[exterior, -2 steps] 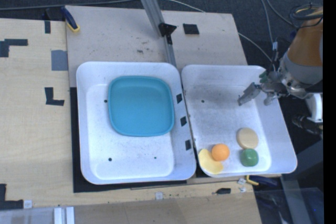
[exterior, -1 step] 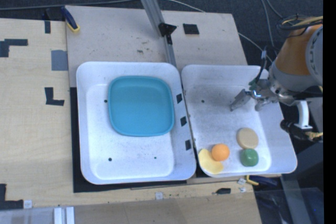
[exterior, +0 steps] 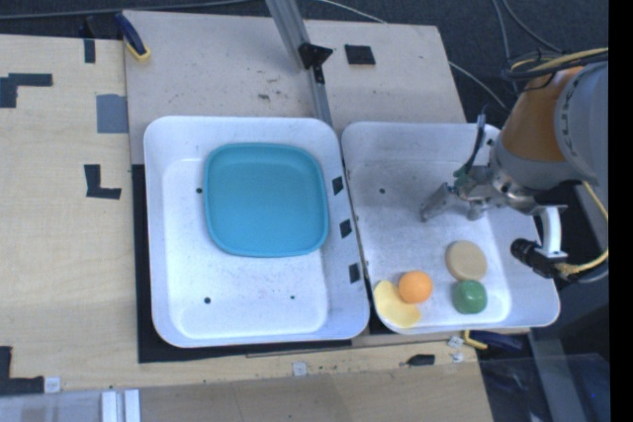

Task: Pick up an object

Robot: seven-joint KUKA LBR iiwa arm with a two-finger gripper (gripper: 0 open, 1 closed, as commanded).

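In the right bin (exterior: 396,163), four small objects lie near the front edge: an orange ball (exterior: 415,287), a yellow piece (exterior: 392,308) just left of it, a green ball (exterior: 469,296) and a tan round object (exterior: 466,260). My gripper (exterior: 441,203) hangs low over the middle of this bin, up and to the left of the tan object, and I see nothing in it. The grey arm with its orange band (exterior: 539,128) reaches in from the right.
A large blue square plate (exterior: 265,198) lies in the left bin (exterior: 178,311). A metal pole (exterior: 287,5) slants up from between the bins. Cables run over the dark floor at the back right.
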